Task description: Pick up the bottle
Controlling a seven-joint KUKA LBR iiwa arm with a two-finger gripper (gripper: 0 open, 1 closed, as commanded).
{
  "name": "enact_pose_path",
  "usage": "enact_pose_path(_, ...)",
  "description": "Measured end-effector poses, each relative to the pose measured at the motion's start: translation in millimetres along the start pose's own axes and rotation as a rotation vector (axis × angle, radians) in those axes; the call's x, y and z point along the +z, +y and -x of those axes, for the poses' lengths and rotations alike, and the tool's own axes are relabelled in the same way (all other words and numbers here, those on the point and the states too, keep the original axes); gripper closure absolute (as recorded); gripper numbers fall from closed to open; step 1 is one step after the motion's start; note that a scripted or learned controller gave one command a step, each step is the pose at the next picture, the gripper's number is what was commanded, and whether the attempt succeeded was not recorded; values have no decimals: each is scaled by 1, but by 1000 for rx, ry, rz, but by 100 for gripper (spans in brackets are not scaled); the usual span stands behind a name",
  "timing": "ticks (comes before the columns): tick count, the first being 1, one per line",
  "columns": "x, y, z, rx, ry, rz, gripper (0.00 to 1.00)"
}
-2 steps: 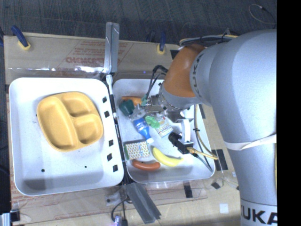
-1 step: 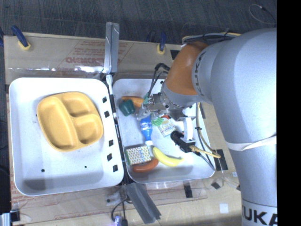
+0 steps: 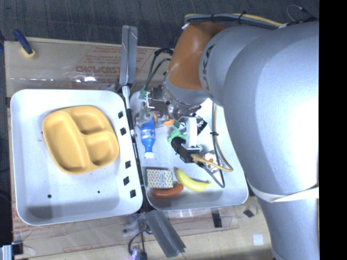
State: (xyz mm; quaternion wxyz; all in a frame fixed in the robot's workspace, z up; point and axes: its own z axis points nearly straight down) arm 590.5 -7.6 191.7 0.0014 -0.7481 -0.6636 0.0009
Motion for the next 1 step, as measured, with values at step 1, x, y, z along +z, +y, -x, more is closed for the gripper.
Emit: enact_pose_path(1, 0, 8, 1, -199, -1, 2, 100)
